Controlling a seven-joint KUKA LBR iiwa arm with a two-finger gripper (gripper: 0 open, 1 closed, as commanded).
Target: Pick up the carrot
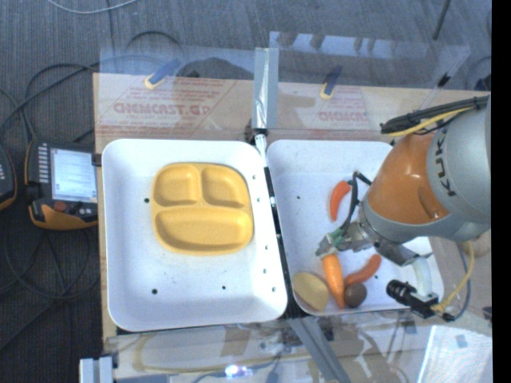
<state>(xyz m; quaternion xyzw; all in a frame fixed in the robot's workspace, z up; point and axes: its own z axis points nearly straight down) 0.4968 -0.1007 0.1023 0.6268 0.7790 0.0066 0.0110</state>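
Yellow plastic marked the left of the scene: a three-compartment tray [203, 207] lay in the left bin [128, 294], well apart from the work. To its right, the right bin [303, 166] held a small cluster along its near edge: a pale potato [310, 291], then the carrot [334, 275] just beside it, then a dark brown rounded item [354, 294] and a curved orange-red piece [364, 268]. A second orange-red piece, perhaps a chilli [338, 199], lay farther back.

The carrot lay with its long axis running roughly from the far side towards the near rim, its upper end pointing at the gripper [343, 238]. The gripper hung directly over that upper end, low and close, at the end of the grey arm [459, 174] with its orange band [407, 186]. Whether the fingers stood spread or pressed together could not be told from this slant, and no carrot showed between them.

By judgement, the grasp was not yet made: the carrot lay just nearward of the hand, and the fingers would best close across its narrow width.
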